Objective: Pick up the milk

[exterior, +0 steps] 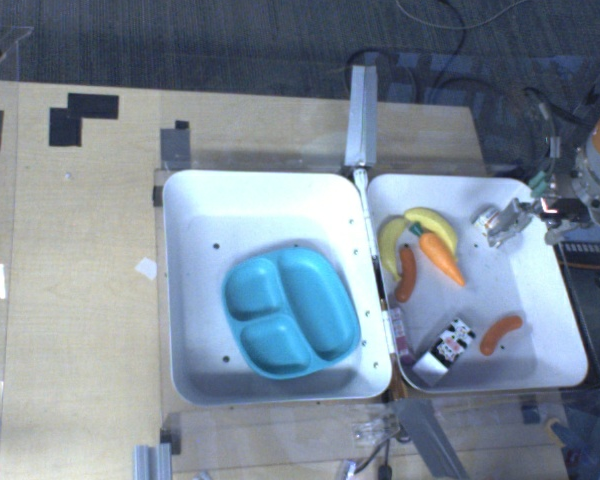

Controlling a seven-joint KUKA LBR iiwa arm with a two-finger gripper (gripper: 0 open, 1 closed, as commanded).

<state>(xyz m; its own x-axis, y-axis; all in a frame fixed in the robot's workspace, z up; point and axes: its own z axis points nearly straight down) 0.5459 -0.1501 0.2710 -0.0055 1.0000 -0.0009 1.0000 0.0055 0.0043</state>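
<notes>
The milk (pixel 451 345) is a small carton with a black-and-white cow pattern, lying tilted near the front of the right bin (pixel 540 298). My gripper (pixel 494 225) hangs over the back right part of that bin, well behind and to the right of the milk. It is open, with nothing between its fingers. The grey arm reaches in from the right edge.
In the right bin a banana (pixel 405 228), a carrot (pixel 442 256) and a brown sausage (pixel 406 273) lie at the back left, and another sausage (pixel 500 334) lies right of the milk. A blue divided plate (pixel 292 310) sits in the left bin (pixel 200 268).
</notes>
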